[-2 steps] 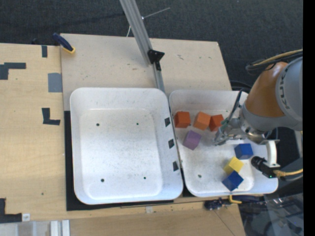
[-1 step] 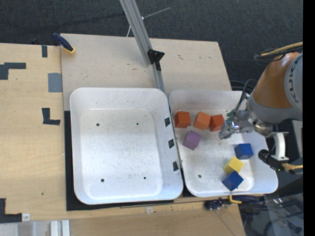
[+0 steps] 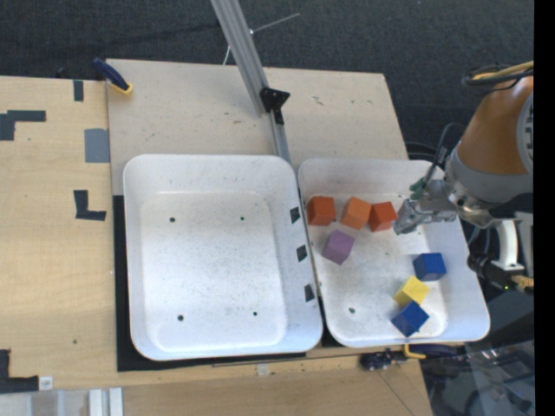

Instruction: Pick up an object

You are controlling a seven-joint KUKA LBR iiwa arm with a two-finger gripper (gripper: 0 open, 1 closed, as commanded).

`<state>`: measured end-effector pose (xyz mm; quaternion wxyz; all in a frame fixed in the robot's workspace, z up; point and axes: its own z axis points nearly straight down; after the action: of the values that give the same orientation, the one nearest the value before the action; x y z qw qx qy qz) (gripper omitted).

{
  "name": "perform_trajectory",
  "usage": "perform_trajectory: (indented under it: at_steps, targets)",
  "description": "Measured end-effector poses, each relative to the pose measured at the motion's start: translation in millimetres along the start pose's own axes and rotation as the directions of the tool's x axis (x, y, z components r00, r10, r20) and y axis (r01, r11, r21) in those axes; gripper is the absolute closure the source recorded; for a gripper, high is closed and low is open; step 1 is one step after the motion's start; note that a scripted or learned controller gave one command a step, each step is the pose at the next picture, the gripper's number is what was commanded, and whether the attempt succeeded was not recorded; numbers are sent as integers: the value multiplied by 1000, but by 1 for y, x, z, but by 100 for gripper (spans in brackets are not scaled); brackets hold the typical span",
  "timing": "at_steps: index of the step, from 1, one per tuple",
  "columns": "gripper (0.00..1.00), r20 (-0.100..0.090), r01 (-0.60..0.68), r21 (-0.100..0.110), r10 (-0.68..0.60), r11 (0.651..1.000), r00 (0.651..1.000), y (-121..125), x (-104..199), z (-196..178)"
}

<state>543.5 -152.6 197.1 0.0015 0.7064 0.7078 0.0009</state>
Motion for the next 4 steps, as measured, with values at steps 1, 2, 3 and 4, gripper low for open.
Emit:
perform_trajectory:
  at_steps: [1,2,3,4]
  targets:
    - [100,0,0,-1,0,1000,1000,1,0,-46]
    - [100,-2,5,4,-5,1000,1000,14,62,-41]
    - [100,-2,5,5,-5,1000,1000,36,113,-31]
    - [100,-2,4,5,-4,1000,1000,53,162,-21]
